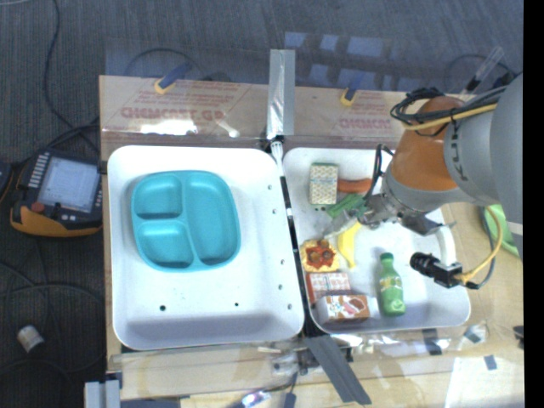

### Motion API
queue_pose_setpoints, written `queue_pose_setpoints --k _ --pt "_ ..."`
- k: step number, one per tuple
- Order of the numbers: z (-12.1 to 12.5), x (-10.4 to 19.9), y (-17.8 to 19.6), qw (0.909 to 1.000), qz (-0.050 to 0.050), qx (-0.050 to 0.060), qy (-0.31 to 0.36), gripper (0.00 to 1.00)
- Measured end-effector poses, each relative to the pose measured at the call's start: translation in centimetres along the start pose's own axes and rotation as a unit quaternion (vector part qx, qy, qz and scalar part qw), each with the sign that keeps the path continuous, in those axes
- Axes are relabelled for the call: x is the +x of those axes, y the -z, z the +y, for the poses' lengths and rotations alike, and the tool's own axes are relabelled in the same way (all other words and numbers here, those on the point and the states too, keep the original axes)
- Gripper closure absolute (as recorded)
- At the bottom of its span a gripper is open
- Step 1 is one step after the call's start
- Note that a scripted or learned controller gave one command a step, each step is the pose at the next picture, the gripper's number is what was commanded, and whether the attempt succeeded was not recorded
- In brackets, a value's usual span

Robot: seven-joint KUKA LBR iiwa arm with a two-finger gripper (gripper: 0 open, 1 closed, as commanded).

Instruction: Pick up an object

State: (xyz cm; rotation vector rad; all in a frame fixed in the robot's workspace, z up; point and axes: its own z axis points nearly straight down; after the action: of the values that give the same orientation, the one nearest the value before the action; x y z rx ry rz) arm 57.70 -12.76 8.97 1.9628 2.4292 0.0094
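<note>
Hand (361, 215) low in right bin (455, 308), among banana (347, 243) and green item (344, 204)

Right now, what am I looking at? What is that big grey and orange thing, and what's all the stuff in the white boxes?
You're looking down from a camera fixed above a bench. The big grey and orange thing is a robot arm reaching in from the right. At its end is a claw for grabbing things; it hangs low over the right bin, and I can't tell if it has caught anything. Its job is to pick up an object.

The left bin holds a blue plate with three sections. The right bin holds toy groceries: a green bottle, a banana, a small pale box, a carrot, and a few snack packets. Beside the bench, on the floor, lies the robot's control pad.
</note>
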Motion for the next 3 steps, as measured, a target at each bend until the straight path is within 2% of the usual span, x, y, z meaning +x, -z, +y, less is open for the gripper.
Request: queue_pose_setpoints --k 1,2,3 --pt "-6.0 0.0 14.9 0.9985 0.005 0.010 -0.054 0.00" --pt "-3.0 0.6 1.0 0.9970 0.005 0.009 -0.077 0.00" --pt "-3.8 -6.0 0.0 0.9984 0.003 0.003 0.057 0.00"
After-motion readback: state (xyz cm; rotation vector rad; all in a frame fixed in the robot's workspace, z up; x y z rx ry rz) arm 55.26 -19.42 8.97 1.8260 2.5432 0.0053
